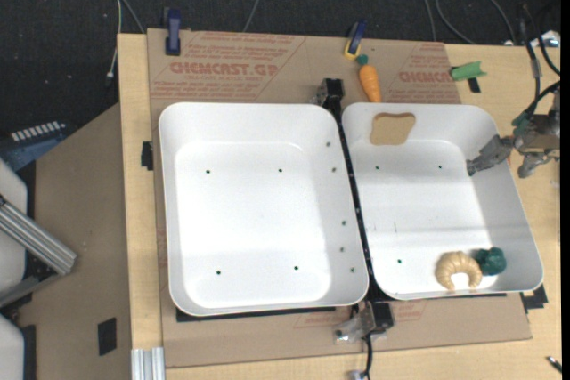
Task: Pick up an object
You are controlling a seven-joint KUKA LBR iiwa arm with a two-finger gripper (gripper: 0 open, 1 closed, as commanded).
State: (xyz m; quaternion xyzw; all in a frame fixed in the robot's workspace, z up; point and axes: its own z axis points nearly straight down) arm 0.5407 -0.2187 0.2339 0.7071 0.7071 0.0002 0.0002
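**Jaws at the right bin's edge, nothing picked up yet**

Dark speckled carpet with loose white cables surrounds a brown cardboard-covered tabletop (pixel 223 58) bearing two shallow white plastic bins. Starting at the jaws: the grey two-finger metal gripper (pixel 490 156) sits at the far right, over the right rim of the right-hand white bin (pixel 419 218). Whether the jaws are parted or closed I cannot tell; they are small and blurred here. Nothing shows between them, so no hold on anything as far as I can see.

Task progress, as a judgement: the pick is not done. All objects lie loose and every step of the grasp is left.

Nearest candidate is the flat tan bread-slice-shaped piece (pixel 392 128), at the far wall of the right bin, to the left of the jaws and apart from them. A beige croissant-shaped toy (pixel 458 270) lies in the near right corner of the same bin, touching a small dark green rounded toy (pixel 491 260); both are well apart from the jaws, toward the near edge. An orange plastic carrot (pixel 369 81) lies outside the bins on the cardboard. Left-hand white bin (pixel 258 209) is farthest out.
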